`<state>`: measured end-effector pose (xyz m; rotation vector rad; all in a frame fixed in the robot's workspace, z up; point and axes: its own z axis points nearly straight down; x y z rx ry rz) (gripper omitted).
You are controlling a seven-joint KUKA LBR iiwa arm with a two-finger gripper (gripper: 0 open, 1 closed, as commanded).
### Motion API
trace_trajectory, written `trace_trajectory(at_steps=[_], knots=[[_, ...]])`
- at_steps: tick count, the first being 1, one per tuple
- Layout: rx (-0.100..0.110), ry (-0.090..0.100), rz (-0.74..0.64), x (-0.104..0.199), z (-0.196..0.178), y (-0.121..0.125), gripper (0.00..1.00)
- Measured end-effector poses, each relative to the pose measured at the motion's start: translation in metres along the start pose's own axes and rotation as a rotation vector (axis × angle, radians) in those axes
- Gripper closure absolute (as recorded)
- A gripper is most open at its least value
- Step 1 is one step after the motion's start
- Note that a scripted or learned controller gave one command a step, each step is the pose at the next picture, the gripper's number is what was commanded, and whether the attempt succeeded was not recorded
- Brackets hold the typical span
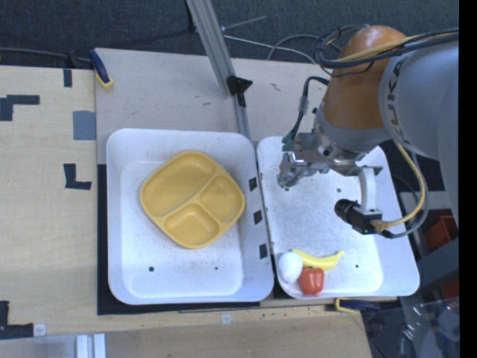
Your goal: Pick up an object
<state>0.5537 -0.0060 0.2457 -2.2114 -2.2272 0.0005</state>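
Yellow banana below tool

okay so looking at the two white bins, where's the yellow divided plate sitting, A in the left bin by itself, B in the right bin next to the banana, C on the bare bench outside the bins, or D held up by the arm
A: the yellow divided plate lies flat in the left bin by itself, while the banana sits in the right bin at its near edge.
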Motion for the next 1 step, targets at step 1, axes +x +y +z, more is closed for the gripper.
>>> trace_trajectory(at_steps=[1], knots=[[0.002, -0.001, 0.0, 0.0583, 0.0172, -0.0098, 1.0]])
